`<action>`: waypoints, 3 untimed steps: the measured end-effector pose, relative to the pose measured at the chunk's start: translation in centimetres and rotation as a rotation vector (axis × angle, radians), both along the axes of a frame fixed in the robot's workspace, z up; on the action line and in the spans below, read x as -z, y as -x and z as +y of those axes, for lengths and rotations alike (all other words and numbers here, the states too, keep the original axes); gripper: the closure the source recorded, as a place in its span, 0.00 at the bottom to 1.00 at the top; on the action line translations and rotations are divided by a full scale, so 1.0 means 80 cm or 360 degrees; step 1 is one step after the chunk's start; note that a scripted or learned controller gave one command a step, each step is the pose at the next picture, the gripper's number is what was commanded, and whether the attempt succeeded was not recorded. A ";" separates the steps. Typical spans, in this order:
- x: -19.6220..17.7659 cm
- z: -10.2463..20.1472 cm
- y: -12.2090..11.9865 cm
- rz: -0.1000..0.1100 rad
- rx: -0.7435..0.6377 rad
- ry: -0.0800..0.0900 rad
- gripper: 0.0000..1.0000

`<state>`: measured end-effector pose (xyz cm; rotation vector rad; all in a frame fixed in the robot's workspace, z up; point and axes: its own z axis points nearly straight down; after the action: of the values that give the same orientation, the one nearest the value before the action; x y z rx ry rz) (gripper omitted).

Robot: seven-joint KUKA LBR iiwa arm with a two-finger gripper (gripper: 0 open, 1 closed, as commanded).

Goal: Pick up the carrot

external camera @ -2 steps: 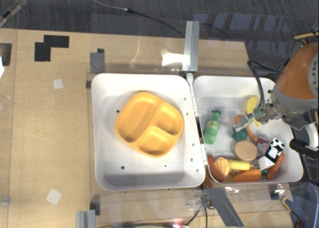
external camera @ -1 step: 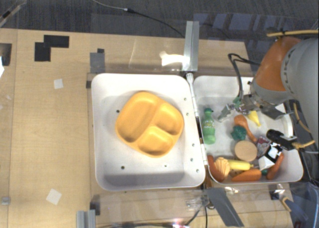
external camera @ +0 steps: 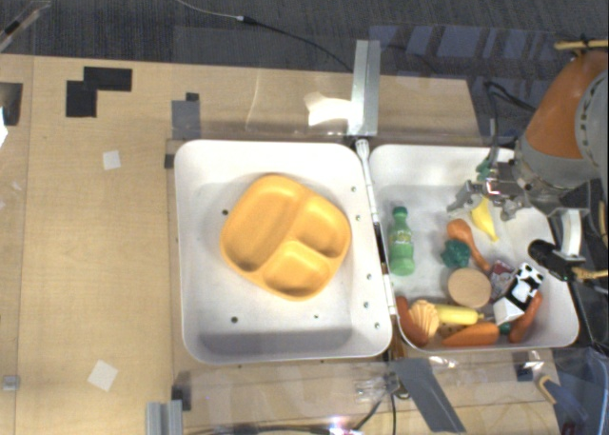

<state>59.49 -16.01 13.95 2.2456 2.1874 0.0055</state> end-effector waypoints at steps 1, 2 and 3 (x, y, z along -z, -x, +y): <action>0.063 0.009 0.083 -0.0008 0.0120 -0.0002 0.00; 0.065 0.015 0.018 -0.0003 0.0349 -0.0004 0.00; 0.048 0.017 0.014 -0.0013 0.0331 -0.0004 1.00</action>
<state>58.37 -14.67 10.08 2.4575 1.9395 0.0166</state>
